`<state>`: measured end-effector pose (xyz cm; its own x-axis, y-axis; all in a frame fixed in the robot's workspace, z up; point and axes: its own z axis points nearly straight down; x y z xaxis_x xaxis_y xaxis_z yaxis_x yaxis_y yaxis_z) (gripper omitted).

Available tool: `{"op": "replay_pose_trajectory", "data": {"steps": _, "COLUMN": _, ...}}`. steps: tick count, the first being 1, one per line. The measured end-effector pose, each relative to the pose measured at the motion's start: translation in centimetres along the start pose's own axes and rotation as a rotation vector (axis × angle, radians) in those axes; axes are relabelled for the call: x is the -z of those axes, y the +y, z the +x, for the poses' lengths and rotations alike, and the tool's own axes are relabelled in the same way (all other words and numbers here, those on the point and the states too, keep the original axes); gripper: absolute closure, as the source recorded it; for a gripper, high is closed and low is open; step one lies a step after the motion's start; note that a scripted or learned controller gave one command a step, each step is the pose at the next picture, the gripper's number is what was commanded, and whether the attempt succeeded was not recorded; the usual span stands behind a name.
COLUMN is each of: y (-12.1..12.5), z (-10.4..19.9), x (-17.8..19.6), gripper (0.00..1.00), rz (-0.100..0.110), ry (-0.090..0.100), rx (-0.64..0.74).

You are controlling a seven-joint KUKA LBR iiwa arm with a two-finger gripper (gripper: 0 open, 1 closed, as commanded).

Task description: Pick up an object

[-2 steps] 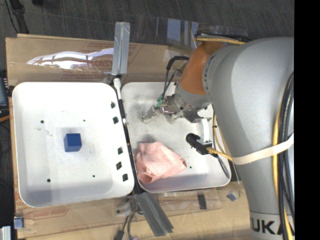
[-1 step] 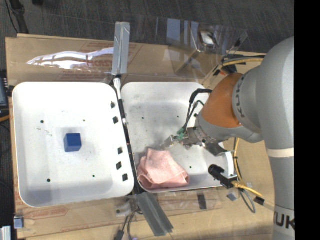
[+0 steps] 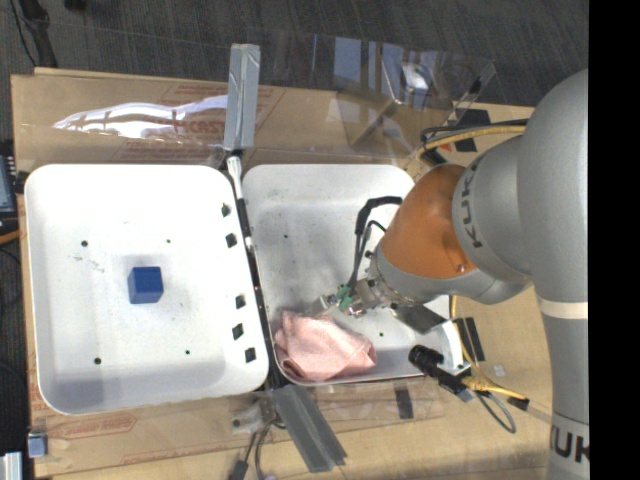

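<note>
Two objects are on offer: a pink cloth (image 3: 320, 346) crumpled in the near left corner of the right bin (image 3: 300, 198), and a blue cube (image 3: 146, 284) in the left bin (image 3: 60, 198). We judge the cloth soft, light and limp, best pinched at a raised fold. The gripper (image 3: 350, 300) hangs just beyond it; we cannot tell how wide it stands.

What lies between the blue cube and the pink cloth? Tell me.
In the camera view, the ridge where the two bins meet, with black clips, separates the blue cube from the pink cloth; the rest is bare white floor.
</note>
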<state>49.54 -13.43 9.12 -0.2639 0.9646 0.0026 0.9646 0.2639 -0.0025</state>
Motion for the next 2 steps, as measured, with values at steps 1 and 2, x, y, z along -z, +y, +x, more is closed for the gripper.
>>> {"op": "replay_pose_trajectory", "data": {"steps": 1, "y": -0.6, "z": 4.6, "x": 11.8, "gripper": 0.0, "rz": -0.003, "ry": -0.002, "rx": 0.023}}
{"op": "replay_pose_trajectory", "data": {"steps": 2, "y": -0.9, "z": 3.1, "x": 0.2, "gripper": 0.0, "rz": -0.005, "ry": -0.002, "rx": 0.187}}
